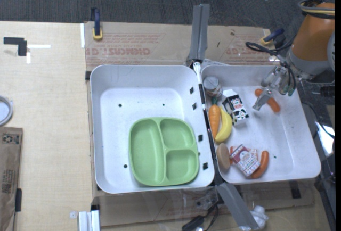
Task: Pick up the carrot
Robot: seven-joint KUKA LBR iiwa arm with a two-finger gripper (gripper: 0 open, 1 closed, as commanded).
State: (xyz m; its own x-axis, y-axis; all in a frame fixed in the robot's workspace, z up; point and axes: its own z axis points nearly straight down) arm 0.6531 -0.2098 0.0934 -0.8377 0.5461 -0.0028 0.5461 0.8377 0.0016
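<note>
The carrot [214, 120], orange with a greenish top, lies along the left wall of the right bin [290, 142], pressed against a yellow banana [226, 126]. My gripper [264, 98] is low in the back right part of that bin, well to the right of the carrot. A smaller orange, elongated object [273, 105] lies right at the gripper's tip, partly covered by it. Whether the gripper is touching or holding that object is unclear.
The right bin also holds a can [212, 85], a black-and-white carton [235, 108], a red-and-white packet [244, 159], a brown roll [222, 156] and a sausage [261, 165]. A green divided plate [163, 151] sits in the left bin [106, 134].
</note>
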